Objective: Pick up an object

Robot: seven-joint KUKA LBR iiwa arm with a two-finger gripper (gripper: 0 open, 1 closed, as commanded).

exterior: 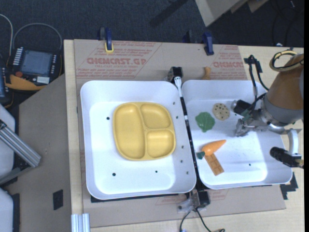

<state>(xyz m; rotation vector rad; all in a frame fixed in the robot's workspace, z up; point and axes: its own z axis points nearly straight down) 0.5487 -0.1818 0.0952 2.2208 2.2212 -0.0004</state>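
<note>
The right bin [246,170] holds a green leafy toy [205,121], a round speckled cookie [221,111], an orange carrot [213,147] and a flat brown strip [215,165] just below the carrot. My gripper [243,124] hangs low over the right half of this bin, to the right of the cookie and apart from it. I see nothing held in it. The grey arm with its orange band [286,88] comes in from the right edge.
In the left bin [130,185] lies a yellow divided plate [144,129]. A raised divider [186,124] separates the two bins. Blue clamps [208,41] and a black cable [255,76] sit along the back edge of the bench.
</note>
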